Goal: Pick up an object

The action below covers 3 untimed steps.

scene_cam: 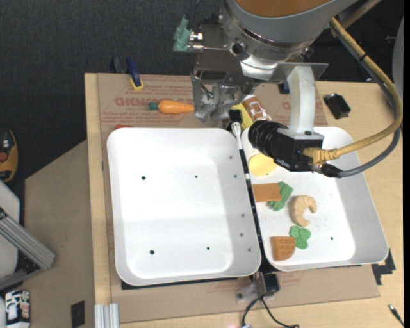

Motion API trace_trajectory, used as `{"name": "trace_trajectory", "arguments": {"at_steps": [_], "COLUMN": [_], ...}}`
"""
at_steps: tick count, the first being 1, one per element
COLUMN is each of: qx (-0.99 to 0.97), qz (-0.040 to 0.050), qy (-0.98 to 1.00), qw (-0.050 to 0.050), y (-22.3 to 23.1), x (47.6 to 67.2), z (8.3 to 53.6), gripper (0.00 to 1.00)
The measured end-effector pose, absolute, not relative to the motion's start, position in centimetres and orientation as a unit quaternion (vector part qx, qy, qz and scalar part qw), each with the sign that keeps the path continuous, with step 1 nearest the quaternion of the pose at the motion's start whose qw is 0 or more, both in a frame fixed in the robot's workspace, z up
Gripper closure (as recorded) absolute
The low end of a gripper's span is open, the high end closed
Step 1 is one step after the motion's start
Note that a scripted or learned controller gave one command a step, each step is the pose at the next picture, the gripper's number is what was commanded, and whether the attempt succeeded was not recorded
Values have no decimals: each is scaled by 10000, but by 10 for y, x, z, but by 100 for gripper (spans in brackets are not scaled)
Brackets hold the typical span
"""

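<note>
Partly hidden behind the arm [282, 25], the gripper [214, 102] over the bench's far edge, finger spread unreadable.

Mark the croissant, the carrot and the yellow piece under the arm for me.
croissant [303, 209], camera view, middle of its curved body.
carrot [174, 107], camera view, middle of its orange body.
yellow piece [261, 165], camera view, its visible lower part.

Looked down from above the bench [57, 192] at a slant, fixed, from a middling height. Took in both white bins whole: left bin [173, 205] near centre, right bin [346, 218] toward the right side. Caught the arm [282, 19] close under the lens at the top, reaching in from the right.
</note>
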State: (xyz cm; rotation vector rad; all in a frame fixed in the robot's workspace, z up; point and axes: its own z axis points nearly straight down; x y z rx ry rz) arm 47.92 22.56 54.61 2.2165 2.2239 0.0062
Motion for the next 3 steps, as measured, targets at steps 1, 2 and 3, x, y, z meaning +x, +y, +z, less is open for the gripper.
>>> {"name": "trace_trajectory", "arguments": {"at_steps": [1, 2, 3], "qx": [7076, 7066, 7074], "qz": [-88, 91, -81], "qy": [7066, 7075, 7068], "qw": [-31, 29, -30], "y": [224, 224, 224], "x": [477, 479, 477], "z": [361, 544, 371], "gripper": [100, 100, 100]}}
